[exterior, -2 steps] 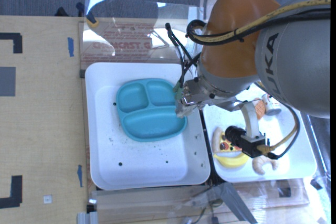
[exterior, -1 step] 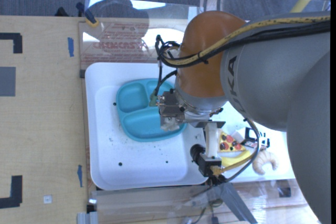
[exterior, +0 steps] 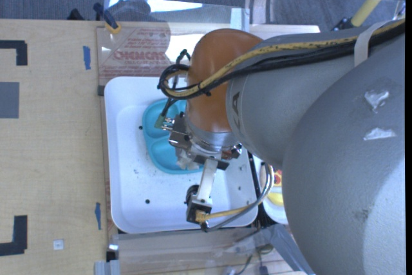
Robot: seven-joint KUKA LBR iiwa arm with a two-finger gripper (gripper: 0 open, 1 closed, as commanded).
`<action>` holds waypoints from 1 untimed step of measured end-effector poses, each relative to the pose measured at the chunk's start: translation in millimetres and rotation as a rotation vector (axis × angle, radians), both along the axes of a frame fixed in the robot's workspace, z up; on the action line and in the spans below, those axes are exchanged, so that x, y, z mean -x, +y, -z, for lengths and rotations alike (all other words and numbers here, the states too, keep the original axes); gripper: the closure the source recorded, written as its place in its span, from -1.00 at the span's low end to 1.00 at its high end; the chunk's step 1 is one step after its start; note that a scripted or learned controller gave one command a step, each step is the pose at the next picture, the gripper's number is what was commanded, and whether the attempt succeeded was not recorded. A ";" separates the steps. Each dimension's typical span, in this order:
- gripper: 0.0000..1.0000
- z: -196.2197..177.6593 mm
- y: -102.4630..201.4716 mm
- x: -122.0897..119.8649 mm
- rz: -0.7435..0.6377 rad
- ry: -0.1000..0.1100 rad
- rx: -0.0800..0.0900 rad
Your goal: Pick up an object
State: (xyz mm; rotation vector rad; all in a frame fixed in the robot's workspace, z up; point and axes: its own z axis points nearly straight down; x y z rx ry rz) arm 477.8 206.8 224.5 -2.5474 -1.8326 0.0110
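Reaching down over the blue object (exterior: 156, 138) in the left white bin (exterior: 122, 158), the gripper (exterior: 182, 150) should settle squarely before lifting; its state I cannot tell.

The blue object (exterior: 156, 138) is half hidden by the arm (exterior: 309, 132) at its three o'clock side. The right bin (exterior: 278, 203) is almost wholly covered, and the gripper's fingertips cannot be made out.

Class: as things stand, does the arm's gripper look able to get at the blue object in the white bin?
Probably yes: the gripper hangs directly over the blue object in the white bin, with nothing between.
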 end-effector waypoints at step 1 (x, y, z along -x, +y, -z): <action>1.00 22.1 18.3 0.0 0.290 0.000 0.002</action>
